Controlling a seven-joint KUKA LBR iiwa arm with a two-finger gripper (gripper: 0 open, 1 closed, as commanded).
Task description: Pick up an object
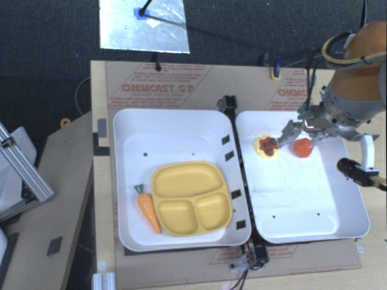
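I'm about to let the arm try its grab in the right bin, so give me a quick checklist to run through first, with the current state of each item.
1. Gripper over the right white bin: ok.
2. Fingers closed on something: cannot tell.
3. Small yellow and red toy beside the fingertips, within reach: ok.
4. Round red-orange ball lying apart from the toy: ok.
5. Yellow three-compartment plate and orange toy carrot in the left white bin, out of the way: ok.

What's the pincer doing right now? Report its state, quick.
Pincer: over the right bin, at the small yellow-and-red toy; open or closed cannot be told.
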